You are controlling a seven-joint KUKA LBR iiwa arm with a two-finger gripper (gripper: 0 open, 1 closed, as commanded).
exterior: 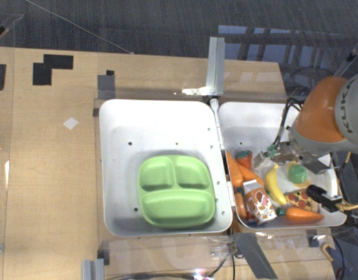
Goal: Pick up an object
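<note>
Green moulded three-compartment tray (pixel 176 190) in left bin (pixel 115 156); right bin (pixel 249 121) holds curved yellow banana (pixel 276 185), carrots (pixel 303 215); gripper (pixel 284 154) above clutter, grip state cannot tell.

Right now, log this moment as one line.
arm over right bin | toy food piled | banana loose | green tray in left bin

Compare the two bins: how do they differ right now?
The left bin holds a single green tray; the right bin holds a jumble of toy food, among it a banana and carrots. The left bin's things sit mid-floor; the right bin's crowd its near end. The arm hangs over the right bin, not the left. Both are shallow and white.
</note>
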